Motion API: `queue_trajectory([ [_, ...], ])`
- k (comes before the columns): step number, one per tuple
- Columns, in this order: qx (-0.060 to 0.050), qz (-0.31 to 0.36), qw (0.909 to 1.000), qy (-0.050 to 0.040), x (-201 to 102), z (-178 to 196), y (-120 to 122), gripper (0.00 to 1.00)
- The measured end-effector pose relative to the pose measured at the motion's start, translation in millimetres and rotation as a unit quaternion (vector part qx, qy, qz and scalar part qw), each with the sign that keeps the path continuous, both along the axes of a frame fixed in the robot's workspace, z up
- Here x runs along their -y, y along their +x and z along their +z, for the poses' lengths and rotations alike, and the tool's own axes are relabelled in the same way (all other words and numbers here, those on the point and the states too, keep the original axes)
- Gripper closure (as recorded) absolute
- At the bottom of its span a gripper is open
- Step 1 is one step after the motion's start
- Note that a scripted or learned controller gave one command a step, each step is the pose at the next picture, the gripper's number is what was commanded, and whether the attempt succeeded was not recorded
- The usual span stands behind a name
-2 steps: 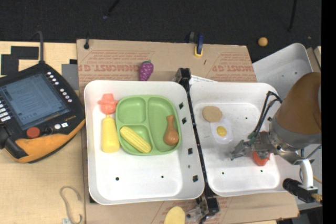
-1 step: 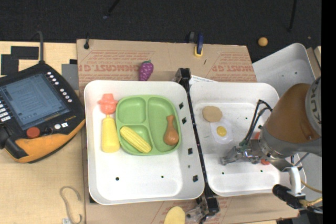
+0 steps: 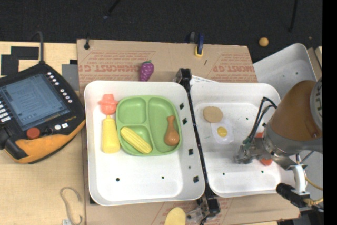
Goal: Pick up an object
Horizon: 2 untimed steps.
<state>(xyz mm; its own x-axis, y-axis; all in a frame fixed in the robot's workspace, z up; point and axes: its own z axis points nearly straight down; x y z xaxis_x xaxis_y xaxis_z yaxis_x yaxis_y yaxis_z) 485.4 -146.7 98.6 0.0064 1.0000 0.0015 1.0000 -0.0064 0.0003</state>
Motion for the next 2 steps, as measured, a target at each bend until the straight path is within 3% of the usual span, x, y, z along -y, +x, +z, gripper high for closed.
queue_trajectory([
  [2,0.001,0.003,1.0,-0.0008,1,118,-1,1.0],
])
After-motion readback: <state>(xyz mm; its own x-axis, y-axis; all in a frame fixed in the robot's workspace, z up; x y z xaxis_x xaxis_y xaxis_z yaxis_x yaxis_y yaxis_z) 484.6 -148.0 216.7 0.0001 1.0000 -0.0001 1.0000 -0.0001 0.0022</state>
